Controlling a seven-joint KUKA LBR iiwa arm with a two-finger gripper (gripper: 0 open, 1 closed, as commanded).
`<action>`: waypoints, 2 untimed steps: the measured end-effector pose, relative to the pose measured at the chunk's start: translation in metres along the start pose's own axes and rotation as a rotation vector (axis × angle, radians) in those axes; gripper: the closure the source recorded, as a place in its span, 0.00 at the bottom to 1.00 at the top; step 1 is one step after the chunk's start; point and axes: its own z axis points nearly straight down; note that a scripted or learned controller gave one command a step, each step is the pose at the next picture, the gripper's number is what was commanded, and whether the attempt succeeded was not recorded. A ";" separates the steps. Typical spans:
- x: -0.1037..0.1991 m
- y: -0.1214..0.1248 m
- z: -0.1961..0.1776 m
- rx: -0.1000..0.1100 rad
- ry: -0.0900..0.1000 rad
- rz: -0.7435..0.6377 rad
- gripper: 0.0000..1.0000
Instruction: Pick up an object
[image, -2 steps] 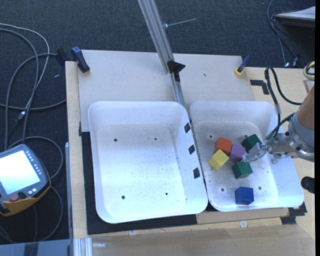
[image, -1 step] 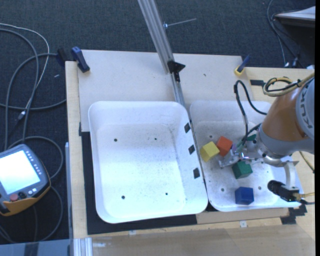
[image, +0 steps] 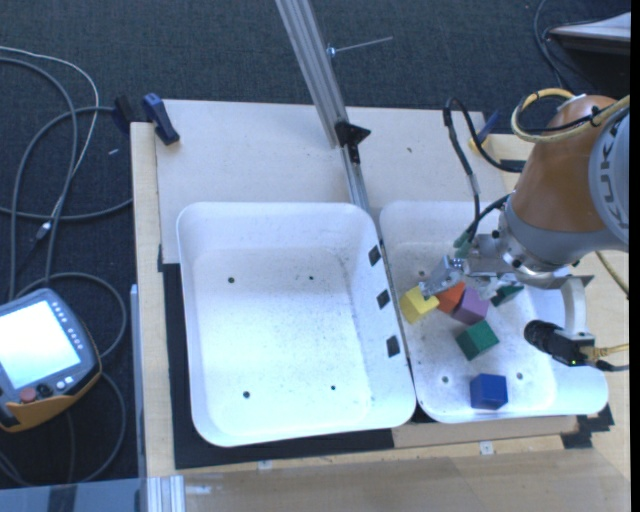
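Reaching in from the right, the grey arm (image: 570, 190) with its orange band bends down over the right-hand bin (image: 400, 225), and its pincer (image: 447, 281) sits low among a cluster of blocks near that bin's left wall. How far the pincer stands open cannot be told from this view, and no block can be confirmed between its parts. The yellow block (image: 419, 303) lies just left of and below the pincer tip, close to the bin wall. The orange block (image: 452, 296) is right beside it, touching or nearly touching the pincer, with the purple block (image: 470, 307) packed against its right side. These three crowd one another, leaving little free room around any one of them. The green block (image: 477, 340) lies just below the purple one, tilted on the bin floor. The blue block (image: 488, 390) sits apart from the rest, near the front rim of the same bin. A black cylindrical part (image: 553, 341) of the arm's tooling hangs over the bin's right portion, near the green block. The left-hand bin (image: 200, 225) adjoins the right one, with black clips (image: 382, 298) along the shared edge. A metal pole (image: 318, 75) rises from the desk (image: 250, 150) behind the bins. A blue-handled clamp (image: 160, 117) rests at the desk's far left corner. Cables (image: 60, 120) run across the floor at left, beside a handheld pendant (image: 40, 350) with a lit screen.
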 end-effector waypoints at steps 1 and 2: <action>-0.083 -0.039 0.063 0.017 -0.002 0.017 0.00; -0.085 -0.041 -0.019 -0.001 -0.005 0.007 0.00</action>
